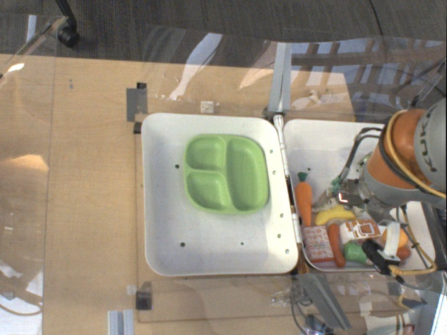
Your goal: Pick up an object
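Toy food crowds the near edge of the right-hand bin [318, 145] on the worktop [77, 208]. A red-and-white patterned box [316, 241] sits in the bin's near left corner, with a red sausage-shaped piece [336, 246] touching it. A green piece [355, 253] and an orange piece [397, 239] lie just beside these, and a white packet with red print [363, 229] lies among them. Behind the heap a yellow banana [334, 216] lies crosswise, and an orange carrot [304, 199] with a green top runs along the bin's left edge. The grey arm [412, 166], orange-banded, reaches in from the right. Its end effector [343, 195] is poised over the banana, near the carrot; whether it is released or clenched cannot be told. The left-hand bin [160, 208] carries a green divided plate [227, 173], set toward its far edge.
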Motion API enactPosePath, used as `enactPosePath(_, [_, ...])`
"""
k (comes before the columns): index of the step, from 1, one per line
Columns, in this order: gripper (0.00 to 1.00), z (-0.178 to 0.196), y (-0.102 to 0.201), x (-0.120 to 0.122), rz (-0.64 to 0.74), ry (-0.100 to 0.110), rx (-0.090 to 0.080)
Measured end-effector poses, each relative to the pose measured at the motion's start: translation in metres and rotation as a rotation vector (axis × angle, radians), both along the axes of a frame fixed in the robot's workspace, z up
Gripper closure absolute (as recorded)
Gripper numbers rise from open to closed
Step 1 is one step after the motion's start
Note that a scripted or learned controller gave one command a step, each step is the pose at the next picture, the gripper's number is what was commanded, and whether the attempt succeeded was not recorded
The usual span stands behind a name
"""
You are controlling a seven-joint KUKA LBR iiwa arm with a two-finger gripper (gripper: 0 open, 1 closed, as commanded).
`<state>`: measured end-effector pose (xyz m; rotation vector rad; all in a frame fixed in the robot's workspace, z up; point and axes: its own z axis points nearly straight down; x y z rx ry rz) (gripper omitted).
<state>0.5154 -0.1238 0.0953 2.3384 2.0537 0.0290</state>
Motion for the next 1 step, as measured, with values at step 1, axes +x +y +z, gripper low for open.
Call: enactPosePath(1, [1.00,0.0112,0.0006,0.0029,0.003,-0.007,-0.001])
